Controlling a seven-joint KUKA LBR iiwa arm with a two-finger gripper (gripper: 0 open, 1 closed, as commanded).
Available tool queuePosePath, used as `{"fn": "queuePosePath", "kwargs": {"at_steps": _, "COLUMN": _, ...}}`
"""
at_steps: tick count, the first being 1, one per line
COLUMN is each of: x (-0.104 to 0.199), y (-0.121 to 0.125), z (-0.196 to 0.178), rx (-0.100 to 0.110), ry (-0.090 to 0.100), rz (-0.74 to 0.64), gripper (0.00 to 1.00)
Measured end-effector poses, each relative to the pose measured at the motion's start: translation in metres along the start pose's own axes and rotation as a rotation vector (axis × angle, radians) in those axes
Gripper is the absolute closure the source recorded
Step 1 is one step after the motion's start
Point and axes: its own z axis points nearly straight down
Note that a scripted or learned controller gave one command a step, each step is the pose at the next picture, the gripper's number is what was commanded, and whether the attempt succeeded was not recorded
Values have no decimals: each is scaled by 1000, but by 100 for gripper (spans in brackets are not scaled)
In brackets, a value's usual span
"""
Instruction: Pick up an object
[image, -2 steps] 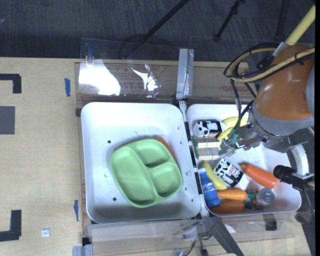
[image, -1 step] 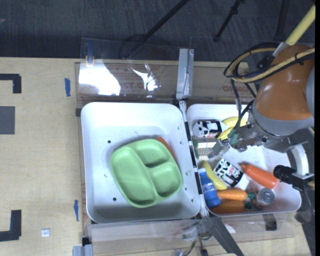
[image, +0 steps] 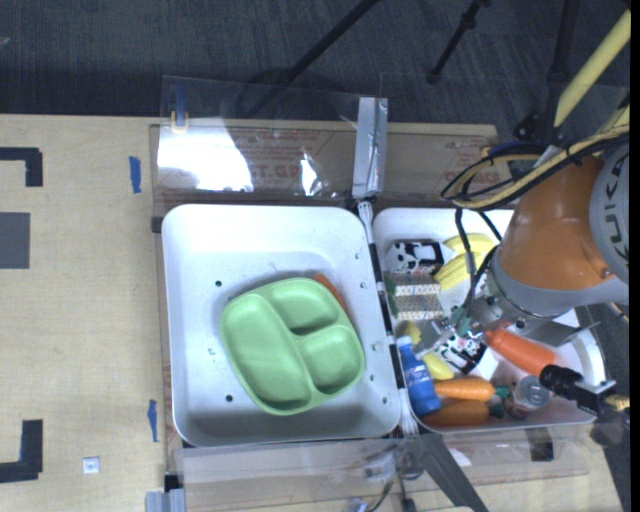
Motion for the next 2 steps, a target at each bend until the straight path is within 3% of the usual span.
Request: {"fn": "queuePosePath", "kwargs": {"at_steps": 2, "x": -136, "y": 96, "z": 10, "rx": -5, "ry": -5, "rz": -406, "gripper": 0}}
